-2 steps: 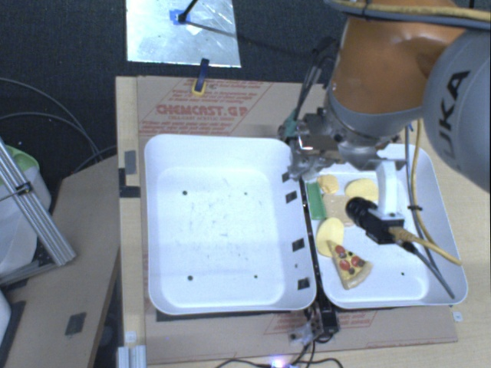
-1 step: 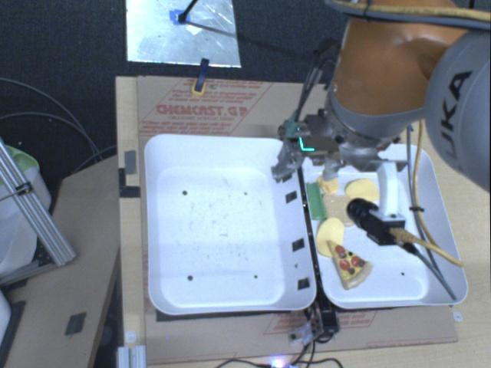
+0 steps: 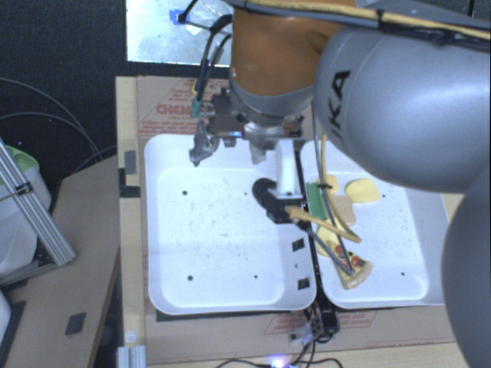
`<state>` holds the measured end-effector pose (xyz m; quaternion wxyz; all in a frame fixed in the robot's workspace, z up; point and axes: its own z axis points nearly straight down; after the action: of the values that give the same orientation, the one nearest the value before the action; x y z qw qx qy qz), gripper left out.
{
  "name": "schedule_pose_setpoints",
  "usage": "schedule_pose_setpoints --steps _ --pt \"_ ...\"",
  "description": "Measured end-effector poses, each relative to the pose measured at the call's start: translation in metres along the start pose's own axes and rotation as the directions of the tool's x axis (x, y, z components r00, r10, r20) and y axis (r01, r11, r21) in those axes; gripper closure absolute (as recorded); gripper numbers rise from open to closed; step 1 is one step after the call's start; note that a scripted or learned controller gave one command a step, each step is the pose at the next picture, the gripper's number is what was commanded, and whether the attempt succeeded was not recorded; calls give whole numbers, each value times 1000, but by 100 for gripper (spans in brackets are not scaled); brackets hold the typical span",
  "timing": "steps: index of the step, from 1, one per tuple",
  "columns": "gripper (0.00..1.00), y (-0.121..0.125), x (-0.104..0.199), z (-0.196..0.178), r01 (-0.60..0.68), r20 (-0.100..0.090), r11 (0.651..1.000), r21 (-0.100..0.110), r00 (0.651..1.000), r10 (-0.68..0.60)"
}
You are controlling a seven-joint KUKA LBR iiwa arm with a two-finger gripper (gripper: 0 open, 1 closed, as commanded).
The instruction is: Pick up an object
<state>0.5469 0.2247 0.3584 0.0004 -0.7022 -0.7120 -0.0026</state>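
Note:
My gripper hangs over the far edge of the left bin. Its two fingers stand wide apart with nothing between them, so it is open. The objects lie in the right bin: a yellow piece near the far side, a pale tan piece beside it, a green flat item against the left wall, and a tan wedge with coloured stripes nearer the front. The arm's body hides the far part of the right bin.
The ridge between the two bins runs just right of the gripper. Cardboard lies under the bins at the back. A metal frame stands at the far left, off the bench.

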Motion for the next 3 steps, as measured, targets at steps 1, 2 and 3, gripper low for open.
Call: schedule_pose_setpoints --steps 1,2,3 --pt "0 -19 12 -127 -7 -4 1000 -11 1000 6" --pt "100 -19 11 -130 -3 1 1000 -2 1000 3" --pt "100 43 8 -12 -16 9 1000 11 1000 16"
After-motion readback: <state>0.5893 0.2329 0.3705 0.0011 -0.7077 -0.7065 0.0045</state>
